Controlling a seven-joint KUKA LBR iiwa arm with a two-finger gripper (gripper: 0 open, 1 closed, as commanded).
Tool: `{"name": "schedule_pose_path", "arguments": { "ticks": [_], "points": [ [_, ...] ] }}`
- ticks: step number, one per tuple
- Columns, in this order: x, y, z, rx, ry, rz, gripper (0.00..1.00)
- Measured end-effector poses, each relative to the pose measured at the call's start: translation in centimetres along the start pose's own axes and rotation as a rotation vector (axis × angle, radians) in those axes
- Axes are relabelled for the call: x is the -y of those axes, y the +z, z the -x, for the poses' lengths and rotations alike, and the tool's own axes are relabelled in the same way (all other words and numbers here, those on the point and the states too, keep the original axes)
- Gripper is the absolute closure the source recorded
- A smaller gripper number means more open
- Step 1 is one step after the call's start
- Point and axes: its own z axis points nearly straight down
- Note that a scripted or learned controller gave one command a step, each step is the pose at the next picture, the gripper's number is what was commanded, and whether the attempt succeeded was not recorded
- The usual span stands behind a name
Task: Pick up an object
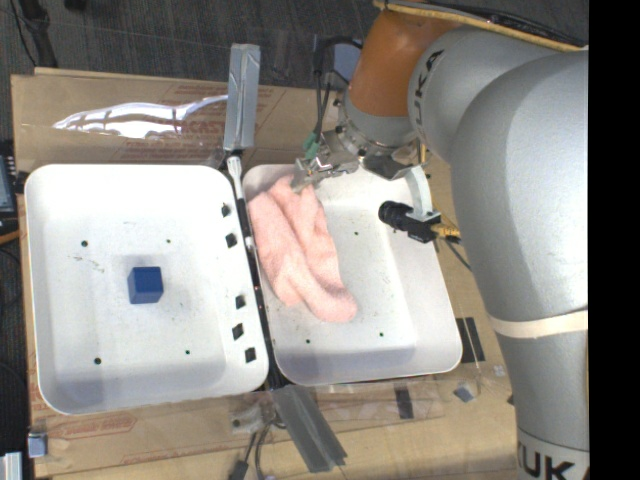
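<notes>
A pink fuzzy cloth [298, 251] lies bunched along the left side of the right bin [400, 308], running from its far left corner toward the middle. My gripper [312, 168] is low over the far end of that cloth, at the bin's far left corner, under the orange wrist band [395, 63]. The gripper's tip meets the cloth's upper edge. A small blue cube [146, 284] rests alone on the floor of the left bin [70, 218], well away from the gripper.
The big grey arm [510, 198] covers the right side of the view and overhangs the right bin's far right edge. A black fitting with a cable [408, 218] sticks out over the right bin. Brown cardboard [130, 118] lies behind the bins.
</notes>
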Motion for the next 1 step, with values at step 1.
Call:
{"name": "schedule_pose_path", "arguments": {
  "ticks": [1],
  "points": [
    [0.17,-2.73,0.52,0.0,0.058,-0.001,1.0]
  ]
}}
